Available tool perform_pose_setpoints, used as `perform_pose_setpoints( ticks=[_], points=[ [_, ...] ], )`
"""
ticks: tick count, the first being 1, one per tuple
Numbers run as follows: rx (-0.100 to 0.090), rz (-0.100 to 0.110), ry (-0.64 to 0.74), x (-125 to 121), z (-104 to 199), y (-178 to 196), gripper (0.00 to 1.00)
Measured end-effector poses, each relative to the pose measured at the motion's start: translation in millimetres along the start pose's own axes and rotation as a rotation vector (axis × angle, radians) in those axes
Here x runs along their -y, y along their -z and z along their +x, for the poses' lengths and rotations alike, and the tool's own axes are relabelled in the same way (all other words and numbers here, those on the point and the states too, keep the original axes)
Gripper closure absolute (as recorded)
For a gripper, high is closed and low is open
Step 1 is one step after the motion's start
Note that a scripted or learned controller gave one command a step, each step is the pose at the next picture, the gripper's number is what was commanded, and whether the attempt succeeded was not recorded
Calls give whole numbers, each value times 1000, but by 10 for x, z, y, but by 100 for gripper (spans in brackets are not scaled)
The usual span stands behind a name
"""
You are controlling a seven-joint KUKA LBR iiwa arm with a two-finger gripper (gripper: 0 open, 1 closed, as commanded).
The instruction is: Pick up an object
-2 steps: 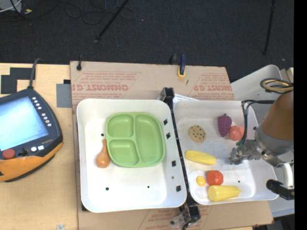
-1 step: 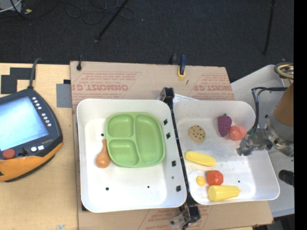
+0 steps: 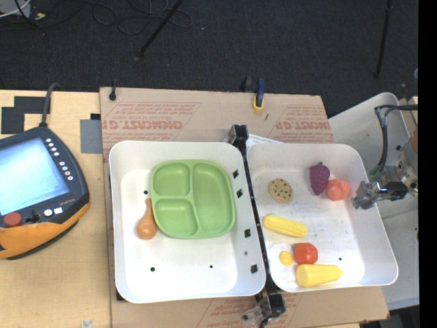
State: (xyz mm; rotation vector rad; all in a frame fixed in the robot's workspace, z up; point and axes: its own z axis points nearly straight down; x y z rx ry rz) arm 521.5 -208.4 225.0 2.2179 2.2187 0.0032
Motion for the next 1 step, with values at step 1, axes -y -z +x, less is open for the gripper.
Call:
perform_pose_setpoints(
  ticks=[1],
  points=[
    [-2,6,0,1,-8,24,100]
  ],
)
